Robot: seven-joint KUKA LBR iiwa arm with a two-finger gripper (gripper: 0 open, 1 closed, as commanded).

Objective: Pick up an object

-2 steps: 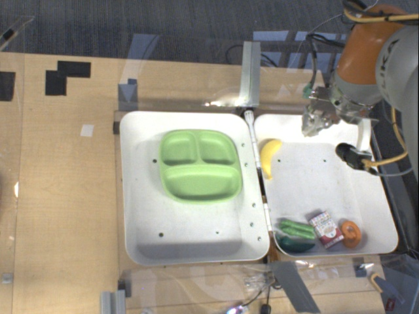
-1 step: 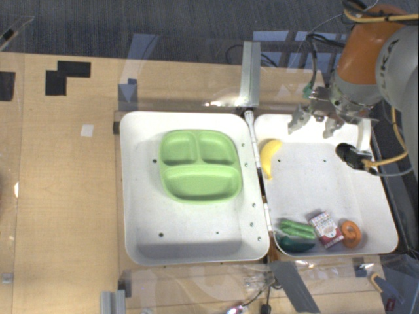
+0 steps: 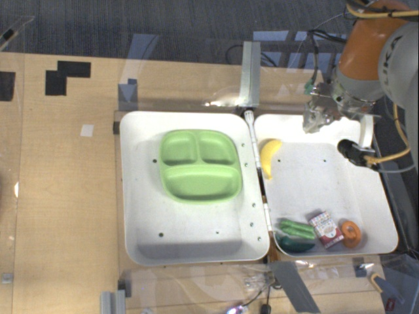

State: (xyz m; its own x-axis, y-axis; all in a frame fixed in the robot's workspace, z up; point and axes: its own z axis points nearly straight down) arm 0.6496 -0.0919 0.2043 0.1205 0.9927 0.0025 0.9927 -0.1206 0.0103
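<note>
Lying banana (image 3: 269,156) left of tool (image 3: 317,121)

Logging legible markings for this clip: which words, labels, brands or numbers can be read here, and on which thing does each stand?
None can be read.
Small carton in the right bin: red and white printed face, print too small and blurred to read.
Banana, green plate, green pods, orange piece: no visible text.
Bench: black squares, no lettering.
</note>
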